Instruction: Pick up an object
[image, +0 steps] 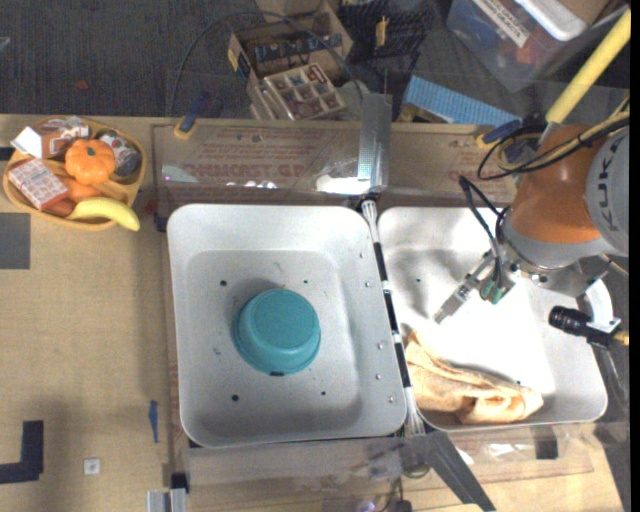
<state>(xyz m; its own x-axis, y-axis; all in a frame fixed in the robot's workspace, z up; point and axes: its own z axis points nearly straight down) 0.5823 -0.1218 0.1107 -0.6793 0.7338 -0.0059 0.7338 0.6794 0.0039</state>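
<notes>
A teal bowl (278, 330) lies upside down in the middle of the left white bin (200, 240). A crumpled tan cloth (470, 383) rests along the near edge of the right white bin (420, 235). My gripper (468, 302) hangs over the middle of the right bin, above and a little beyond the cloth, pointing toward the lower left. Its two fingers (449, 306) stand apart, open, with nothing between them. The grey arm with its orange band (560, 205) comes in from the right.
A dish of toy food with a banana and a small pumpkin (75, 175) sits on the bench at far left. Boxes and clutter (300, 70) lie beyond the bins. A metal divider (385, 290) separates the two bins.
</notes>
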